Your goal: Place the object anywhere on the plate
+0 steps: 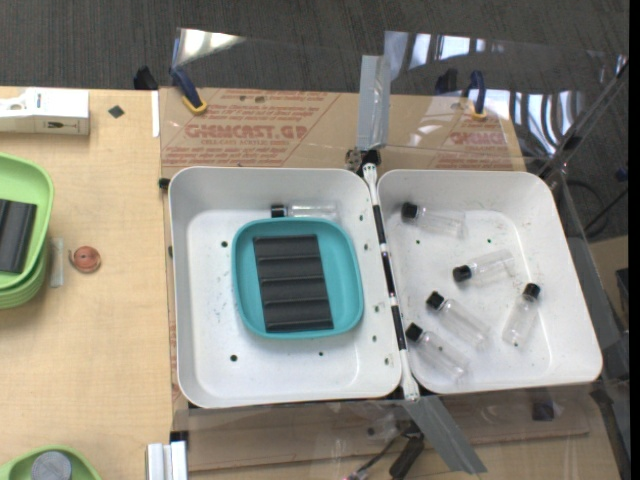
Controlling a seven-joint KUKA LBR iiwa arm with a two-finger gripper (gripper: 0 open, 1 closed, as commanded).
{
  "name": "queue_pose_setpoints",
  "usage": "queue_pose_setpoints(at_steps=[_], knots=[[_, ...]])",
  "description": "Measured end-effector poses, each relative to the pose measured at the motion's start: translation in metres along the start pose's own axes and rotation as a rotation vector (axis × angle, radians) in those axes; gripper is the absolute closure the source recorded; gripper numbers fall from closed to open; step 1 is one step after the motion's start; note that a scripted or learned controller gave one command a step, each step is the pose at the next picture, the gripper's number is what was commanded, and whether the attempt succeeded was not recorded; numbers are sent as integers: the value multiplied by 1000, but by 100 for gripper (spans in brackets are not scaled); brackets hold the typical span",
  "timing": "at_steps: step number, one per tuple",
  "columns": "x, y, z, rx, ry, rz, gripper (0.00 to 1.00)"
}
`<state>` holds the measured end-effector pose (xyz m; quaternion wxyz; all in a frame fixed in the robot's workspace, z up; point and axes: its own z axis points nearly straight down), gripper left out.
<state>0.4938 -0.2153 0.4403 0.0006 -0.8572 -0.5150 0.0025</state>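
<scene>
Starting at the near edge of the wooden bench, a round green item with a grey top sits at the left corner, with a short metal piece just beside it.

Two white bins stand side by side, touching along their inner rims. The left bin bears a teal plate near its middle. A black ribbed insert lies inside the plate and covers most of its floor. Just past the plate's far rim, apart from it, a clear vial with a black cap lies on its side on the bin floor, not on the plate.

The right bin holds five more clear capped vials, all lying flat and apart from one another:
- nearest vial, by the inner wall
- central vial
- right-hand vial
- middle vial
- farthest vial

Whether the gripper is spread or pressed together cannot be told.

Left of the bins, a small orange disc rests on the bench near a stack of green plates that carries a dark block. Farther back lies a white box. Behind the bins a cardboard sheet with red print lies flat, with two yellow-tipped clamps and clear plastic panels above it.
</scene>
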Motion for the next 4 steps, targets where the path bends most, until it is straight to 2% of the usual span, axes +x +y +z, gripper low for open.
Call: queue_pose_setpoints(at_steps=[1, 2, 4], knots=[[0, 0, 0, 0, 0, 0, 0], [10, 17, 0, 0, 0, 124, 0], [10, 17, 0, 0, 0, 124, 0]])
